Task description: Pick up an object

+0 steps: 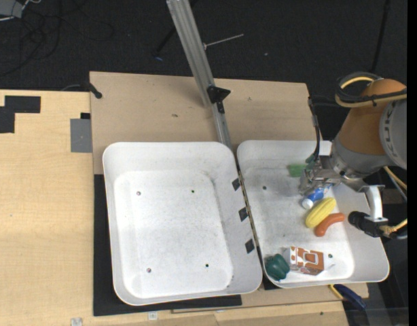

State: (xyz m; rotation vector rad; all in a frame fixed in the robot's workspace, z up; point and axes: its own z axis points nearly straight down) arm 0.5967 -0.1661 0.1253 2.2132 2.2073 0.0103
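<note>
Jaws (316, 176) are seen lowered into the right bin (276, 206), just above a blue object (312, 197); whether they are open cannot be told. Left of this bin lies the left bin (171, 219). At its near edge a green object (276, 266) and carton (307, 259) are found. Right of the blue object lie a banana (320, 211) and carrot (329, 223).

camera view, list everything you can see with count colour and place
bins: 2, white, side by side on the bench, left bin, right bin
blue item: 1, blue and white, right bin, just below the tool
yellow item: 1, yellow, right bin middle
orange item: 1, orange, touching the yellow one
small box: 1, white and brown, right bin front
teal item: 1, dark teal, right bin front corner
green item: 1, green, left of the tool
metal rail: 1, grey, behind the bins
arm: 1, grey and orange, from the right
tool: 1, over the right bin
</note>
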